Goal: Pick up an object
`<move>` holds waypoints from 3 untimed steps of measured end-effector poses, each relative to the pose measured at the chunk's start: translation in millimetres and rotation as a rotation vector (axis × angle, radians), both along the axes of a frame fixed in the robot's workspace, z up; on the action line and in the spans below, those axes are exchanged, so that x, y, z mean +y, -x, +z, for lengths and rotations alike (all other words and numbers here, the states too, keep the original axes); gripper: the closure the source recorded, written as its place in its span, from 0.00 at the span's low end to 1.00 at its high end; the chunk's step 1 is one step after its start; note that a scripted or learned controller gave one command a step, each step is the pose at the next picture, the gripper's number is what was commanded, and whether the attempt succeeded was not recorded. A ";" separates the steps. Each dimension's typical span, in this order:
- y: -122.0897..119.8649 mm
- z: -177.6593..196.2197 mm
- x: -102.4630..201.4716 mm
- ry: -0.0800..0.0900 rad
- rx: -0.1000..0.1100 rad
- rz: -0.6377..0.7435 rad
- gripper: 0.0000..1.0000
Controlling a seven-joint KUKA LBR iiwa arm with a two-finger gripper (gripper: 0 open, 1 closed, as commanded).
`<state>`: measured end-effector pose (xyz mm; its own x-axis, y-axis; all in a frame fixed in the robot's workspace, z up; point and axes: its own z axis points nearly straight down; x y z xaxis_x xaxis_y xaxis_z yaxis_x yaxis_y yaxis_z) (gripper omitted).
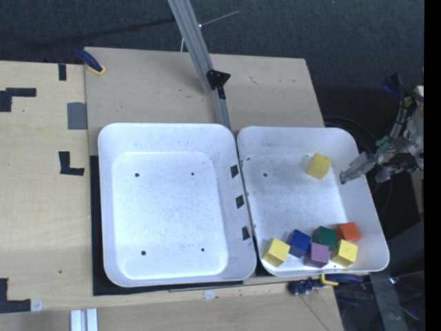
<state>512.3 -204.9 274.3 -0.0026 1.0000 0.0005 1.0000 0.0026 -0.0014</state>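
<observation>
Gripper (pixel 353 169): whether released or clenched cannot be told. Nearest target, just beside it: lone yellow cube (pixel 318 165), probably light, rigid; grasp opposite flat faces

Two bins, left (pixel 110 185) and right (pixel 289 198): white plastic, smooth, faintly speckled with dark flecks. Bench top (pixel 138 81): pale wood, matt, lightly scuffed. Slanted pole (pixel 189 26): grey metal, dull sheen. Blocks, e.g. yellow cube (pixel 318 165): matt, solid-coloured, material unclear. Dark mat (pixel 96 281) under bins: matt black.
</observation>
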 end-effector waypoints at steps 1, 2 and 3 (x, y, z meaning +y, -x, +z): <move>0.0 0.0 -0.1 0.000 0.000 0.000 0.00; -3.0 -63.8 -0.1 -0.001 0.006 -0.002 0.00; 4.6 -111.2 -3.6 -0.001 0.005 -0.002 0.00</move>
